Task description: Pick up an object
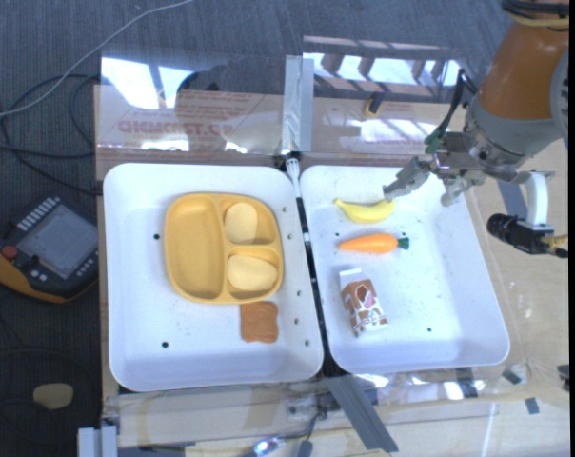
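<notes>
Right bin [478, 284], near to far: a small carton [362, 303] lies nearest the front; beyond it a carrot [368, 244], long axis across the bin; beyond that a banana [366, 210], also lying across the bin, curved. The gripper [426, 184] hangs above the far end of this bin, fingers spread apart and holding nothing. The banana lies just to the view's left of the fingers and slightly nearer, making it, in my judgement, the closest candidate for pickup.

Yellow banana [365, 210]; orange carrot [368, 244]; yellow tray [221, 248]; white bins [135, 284].
</notes>
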`<state>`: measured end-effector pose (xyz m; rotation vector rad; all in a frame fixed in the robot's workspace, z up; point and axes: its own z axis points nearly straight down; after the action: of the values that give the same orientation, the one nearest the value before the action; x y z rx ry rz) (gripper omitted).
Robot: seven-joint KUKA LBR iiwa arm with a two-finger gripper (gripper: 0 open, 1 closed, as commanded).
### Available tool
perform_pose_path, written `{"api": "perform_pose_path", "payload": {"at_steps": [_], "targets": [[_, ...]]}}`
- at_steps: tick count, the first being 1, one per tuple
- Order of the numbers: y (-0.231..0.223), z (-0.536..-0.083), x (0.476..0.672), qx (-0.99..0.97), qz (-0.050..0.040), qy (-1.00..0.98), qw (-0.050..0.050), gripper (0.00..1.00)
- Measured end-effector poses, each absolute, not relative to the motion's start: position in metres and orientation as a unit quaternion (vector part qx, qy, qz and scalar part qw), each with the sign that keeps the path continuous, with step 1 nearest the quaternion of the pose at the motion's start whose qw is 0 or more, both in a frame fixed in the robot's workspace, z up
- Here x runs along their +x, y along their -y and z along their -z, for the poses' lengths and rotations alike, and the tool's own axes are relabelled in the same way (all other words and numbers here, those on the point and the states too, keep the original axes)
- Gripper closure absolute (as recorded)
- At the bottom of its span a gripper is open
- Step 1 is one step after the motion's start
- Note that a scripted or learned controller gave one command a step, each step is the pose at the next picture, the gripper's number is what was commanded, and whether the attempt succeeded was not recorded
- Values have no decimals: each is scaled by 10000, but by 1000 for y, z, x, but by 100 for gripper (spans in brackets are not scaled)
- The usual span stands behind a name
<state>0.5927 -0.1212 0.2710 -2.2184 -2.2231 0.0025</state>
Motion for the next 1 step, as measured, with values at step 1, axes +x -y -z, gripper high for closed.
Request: {"api": "perform_pose_path", "payload": {"at_steps": [1], "targets": [[131, -147, 633, -6363, -6, 7714, 10, 0]]}}
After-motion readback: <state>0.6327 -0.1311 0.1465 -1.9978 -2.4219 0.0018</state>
